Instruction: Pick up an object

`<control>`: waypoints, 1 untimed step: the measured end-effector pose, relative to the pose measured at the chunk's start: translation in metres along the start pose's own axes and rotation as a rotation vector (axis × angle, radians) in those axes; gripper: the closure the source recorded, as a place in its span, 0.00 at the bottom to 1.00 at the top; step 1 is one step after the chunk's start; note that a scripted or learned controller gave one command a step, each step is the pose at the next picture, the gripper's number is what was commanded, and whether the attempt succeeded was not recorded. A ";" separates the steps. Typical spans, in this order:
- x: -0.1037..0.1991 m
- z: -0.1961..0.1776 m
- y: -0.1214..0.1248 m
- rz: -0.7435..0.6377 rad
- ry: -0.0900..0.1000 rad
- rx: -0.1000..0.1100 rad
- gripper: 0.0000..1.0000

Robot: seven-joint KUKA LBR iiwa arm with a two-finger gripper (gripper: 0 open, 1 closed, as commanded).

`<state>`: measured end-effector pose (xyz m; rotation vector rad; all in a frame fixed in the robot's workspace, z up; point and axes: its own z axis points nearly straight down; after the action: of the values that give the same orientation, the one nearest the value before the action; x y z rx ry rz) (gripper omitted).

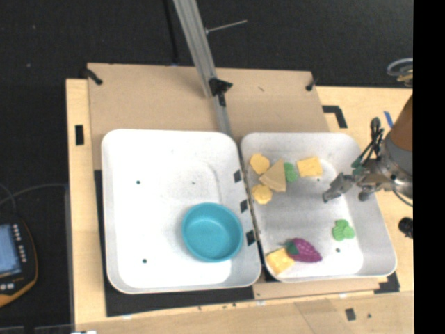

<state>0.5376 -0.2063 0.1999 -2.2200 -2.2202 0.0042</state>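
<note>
Objects for picking lie in the right bin, listed from the near edge back. Near edge: a yellow block touching a purple grape bunch, the bunch's long axis running left to right. Further in, toward the right wall: a small green piece. Mid-bin, right side: the gripper, hovering above bare floor, its fingers pointing left; nothing lies between them, and how far they are parted cannot be told. Far half, left of the gripper: a yellow round, a tan wedge, a green bit, a yellow cube, another yellow piece. Nearest candidates by judgement: the cube, just left and beyond, and the green piece, nearer the camera. Left bin: one blue bowl, well apart from the gripper.
</note>
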 end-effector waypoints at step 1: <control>0.003 0.043 0.002 0.002 0.000 0.000 0.00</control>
<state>0.5393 -0.2030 0.1571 -2.2221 -2.2188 0.0041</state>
